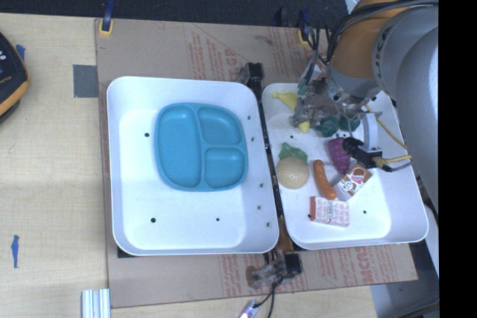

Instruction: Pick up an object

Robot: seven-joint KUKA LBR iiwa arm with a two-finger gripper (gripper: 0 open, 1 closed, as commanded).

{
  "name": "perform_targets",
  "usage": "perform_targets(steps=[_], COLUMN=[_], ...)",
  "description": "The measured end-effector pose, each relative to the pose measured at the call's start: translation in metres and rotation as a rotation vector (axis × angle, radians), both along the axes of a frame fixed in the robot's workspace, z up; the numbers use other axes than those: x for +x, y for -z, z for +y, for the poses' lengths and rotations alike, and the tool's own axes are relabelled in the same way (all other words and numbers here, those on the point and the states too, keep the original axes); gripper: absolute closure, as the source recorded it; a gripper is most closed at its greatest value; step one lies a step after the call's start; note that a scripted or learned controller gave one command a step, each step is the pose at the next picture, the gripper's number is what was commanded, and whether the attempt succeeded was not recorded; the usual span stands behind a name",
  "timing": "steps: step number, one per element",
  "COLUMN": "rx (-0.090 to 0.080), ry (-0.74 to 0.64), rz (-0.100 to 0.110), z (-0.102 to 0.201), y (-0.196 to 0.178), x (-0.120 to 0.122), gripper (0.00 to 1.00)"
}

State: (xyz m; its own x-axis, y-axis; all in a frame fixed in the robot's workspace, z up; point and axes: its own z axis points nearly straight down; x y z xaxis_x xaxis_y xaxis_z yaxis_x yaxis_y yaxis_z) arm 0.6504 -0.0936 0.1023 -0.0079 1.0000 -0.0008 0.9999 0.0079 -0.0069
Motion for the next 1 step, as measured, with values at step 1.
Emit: perform_targets(steps=[1], rx=[0.001], ry=[0.006], rz=[-0.005], z=[0.0127], y=[-0.0908], x=[-0.0558], gripper=[1.00])
